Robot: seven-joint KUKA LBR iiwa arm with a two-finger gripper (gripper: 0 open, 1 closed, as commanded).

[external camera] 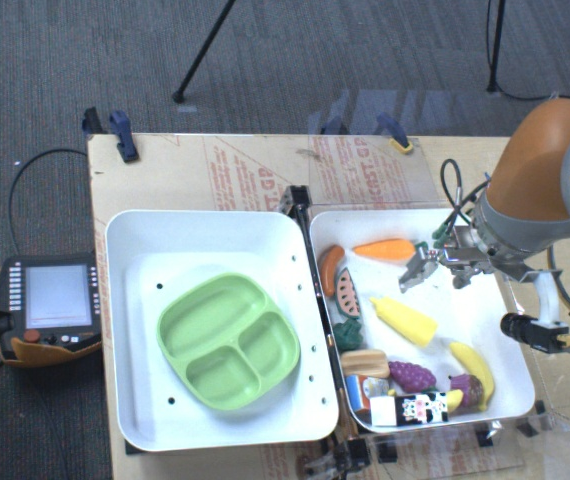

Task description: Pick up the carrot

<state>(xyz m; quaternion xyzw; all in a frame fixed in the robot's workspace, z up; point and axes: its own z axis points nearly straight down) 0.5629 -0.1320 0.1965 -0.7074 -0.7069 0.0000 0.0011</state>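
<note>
While the arm reaches in from the right side of the bench, its gripper point(435, 266) hangs over the upper middle of the right bin point(510, 403), fingers spread apart with nothing between them. The carrot point(385, 251) lies just to the left of those fingers, near the bin's far edge, its orange body running left to right and narrowing toward the left; whether a fingertip touches its right end cannot be told.

Against the bin's left wall lies a sausage point(330, 265), with a watermelon slice point(348, 291) just below it and a dark green piece point(348, 332) (its kind is hard to make out) below that. A yellow corn cob point(405, 319) lies tilted near the middle of the bin, just below the gripper. Toward the near right corner rests a banana point(474, 367). Along the near edge sit a bread-coloured piece point(364, 362), a bunch of purple grapes point(412, 375), and a small black-and-white carton point(420, 408), crowded together.

The left bin point(130, 248) holds a green divided plate point(227, 341), set near its middle with three compartments. Off the bench's left edge, on the dark floor, sits a handheld control pendant point(50, 303).
</note>
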